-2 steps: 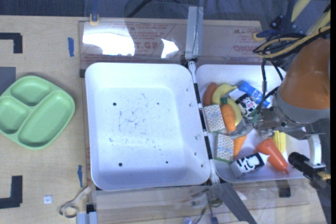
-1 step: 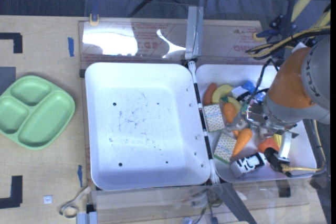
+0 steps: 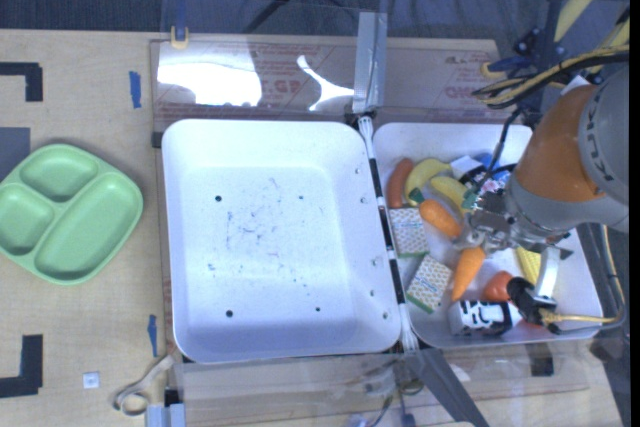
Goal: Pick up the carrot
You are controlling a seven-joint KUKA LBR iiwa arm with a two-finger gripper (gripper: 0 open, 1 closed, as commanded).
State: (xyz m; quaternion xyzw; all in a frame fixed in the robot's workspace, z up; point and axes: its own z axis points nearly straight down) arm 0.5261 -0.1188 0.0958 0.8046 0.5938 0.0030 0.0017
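We found the carrot (image 3: 466, 272) lying in the right bin (image 3: 590, 330), roughly at the middle of its clutter, with its long axis running from a thicker upper end near the tool down and slightly left to a narrower tip beside a checkered sponge (image 3: 428, 282). The tool (image 3: 492, 233) hung directly over that upper end, so the carrot lay just below and a little to the left of it in the camera view. We judged that the coming move turned on this: the tool would have to descend almost straight down and set its jaws across the carrot's width, not along its length.

We could not tell whether the tool was apart or together, since the wrist and its orange band (image 3: 560, 160) hid much of it from above, and nothing was visibly between the fingers.

A second orange piece (image 3: 440, 215) sat just above and to the left of the tool, beside a banana (image 3: 436, 175), and it may be another carrot-like toy; we could not be sure at that size. The left bin (image 3: 270, 235) and the green divided plate (image 3: 66, 213) on the tabletop (image 3: 80, 65) stood well apart from the action.
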